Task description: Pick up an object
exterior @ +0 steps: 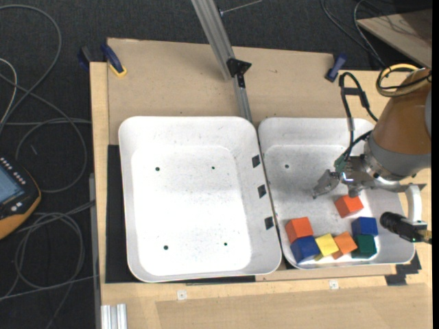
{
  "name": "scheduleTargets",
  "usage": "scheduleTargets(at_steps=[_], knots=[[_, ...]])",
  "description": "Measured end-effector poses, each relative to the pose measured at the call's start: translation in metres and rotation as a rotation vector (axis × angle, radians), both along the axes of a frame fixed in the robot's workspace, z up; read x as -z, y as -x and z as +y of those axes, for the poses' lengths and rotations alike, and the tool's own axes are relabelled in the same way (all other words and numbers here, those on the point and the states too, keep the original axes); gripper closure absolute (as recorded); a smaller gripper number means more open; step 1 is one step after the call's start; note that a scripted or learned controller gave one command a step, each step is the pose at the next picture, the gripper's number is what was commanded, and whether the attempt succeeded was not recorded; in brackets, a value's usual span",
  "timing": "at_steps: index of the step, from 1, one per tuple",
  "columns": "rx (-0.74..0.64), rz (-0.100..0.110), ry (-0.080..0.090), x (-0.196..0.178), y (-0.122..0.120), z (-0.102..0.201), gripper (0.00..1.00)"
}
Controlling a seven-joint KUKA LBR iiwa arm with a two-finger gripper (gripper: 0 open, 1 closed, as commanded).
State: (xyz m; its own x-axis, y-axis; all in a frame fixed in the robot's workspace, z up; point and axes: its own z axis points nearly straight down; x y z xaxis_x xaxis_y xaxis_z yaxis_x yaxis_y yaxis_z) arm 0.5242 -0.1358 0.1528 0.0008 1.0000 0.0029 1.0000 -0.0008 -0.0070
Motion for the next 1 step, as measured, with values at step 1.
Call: scheduleTargets(at_steps=[1], knots=[[-0.001,-0.020,0.007,0.0335,-0.0042,-0.0013,0.00]])
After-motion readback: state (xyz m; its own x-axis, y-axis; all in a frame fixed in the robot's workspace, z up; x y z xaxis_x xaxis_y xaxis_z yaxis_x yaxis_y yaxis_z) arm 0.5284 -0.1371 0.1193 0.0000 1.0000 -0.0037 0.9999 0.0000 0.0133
